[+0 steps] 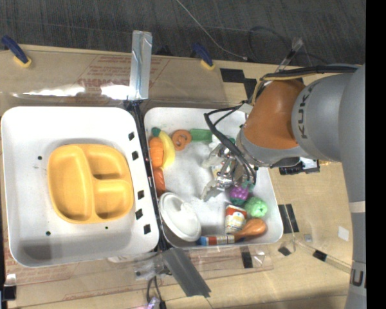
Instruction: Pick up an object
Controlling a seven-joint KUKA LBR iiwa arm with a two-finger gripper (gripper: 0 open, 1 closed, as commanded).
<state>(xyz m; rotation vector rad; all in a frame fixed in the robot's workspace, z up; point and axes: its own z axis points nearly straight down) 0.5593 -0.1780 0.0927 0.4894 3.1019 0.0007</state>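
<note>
Right bin (180, 118) — gripper (220, 180) fingers apart, possibly touching purple grapes (238, 192), nothing held.

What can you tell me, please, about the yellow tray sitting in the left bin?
The yellow tray looks like smooth moulded plastic with rounded corners and a raised rim. Ridges split it into three compartments: one long one along its left side and two smaller ones on its right. All three look bare. It lies flat, right side up and slightly skewed, near the middle of the left bin, resting on the bin's floor and touching nothing else.
</note>
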